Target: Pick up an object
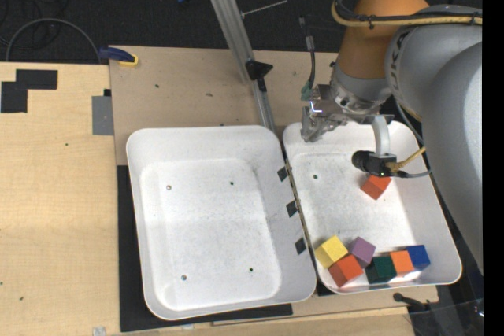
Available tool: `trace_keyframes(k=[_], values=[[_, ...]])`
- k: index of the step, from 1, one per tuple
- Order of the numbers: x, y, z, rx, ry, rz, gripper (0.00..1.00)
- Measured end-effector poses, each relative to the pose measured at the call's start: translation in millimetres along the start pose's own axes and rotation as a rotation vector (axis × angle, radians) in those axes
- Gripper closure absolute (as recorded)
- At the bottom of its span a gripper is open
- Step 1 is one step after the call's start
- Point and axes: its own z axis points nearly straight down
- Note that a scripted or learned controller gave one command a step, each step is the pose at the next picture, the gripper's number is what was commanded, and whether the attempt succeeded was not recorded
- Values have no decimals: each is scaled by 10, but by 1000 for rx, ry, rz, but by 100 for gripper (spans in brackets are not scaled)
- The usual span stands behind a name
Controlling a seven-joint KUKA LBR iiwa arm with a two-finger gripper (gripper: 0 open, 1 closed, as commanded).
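Observation:
My gripper [316, 127] hangs over the far left corner of the right bin [441, 244], pointing down, with nothing visibly held in it. A red-orange block [376, 186] lies alone in the middle of that bin, to the right of and nearer than the gripper. Along the bin's near edge sits a cluster of blocks: yellow [331, 249], purple [363, 249], red [345, 270], green [380, 269], orange [402, 260] and blue [419, 256]. The grey arm with its orange band [378, 20] covers the bin's far right part.
The left bin [150, 145] adjoins the right bin, joined by black clips [290, 208]. A slanted aluminium rail [236, 27] rises behind the bins, near the gripper. A black cable plug [373, 162] hangs off the wrist just above the red-orange block.

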Motion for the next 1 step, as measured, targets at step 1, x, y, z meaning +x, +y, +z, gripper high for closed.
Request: trace_keyframes(k=[1], values=[[495, -602, -32, 4, 1, 0, 100]])
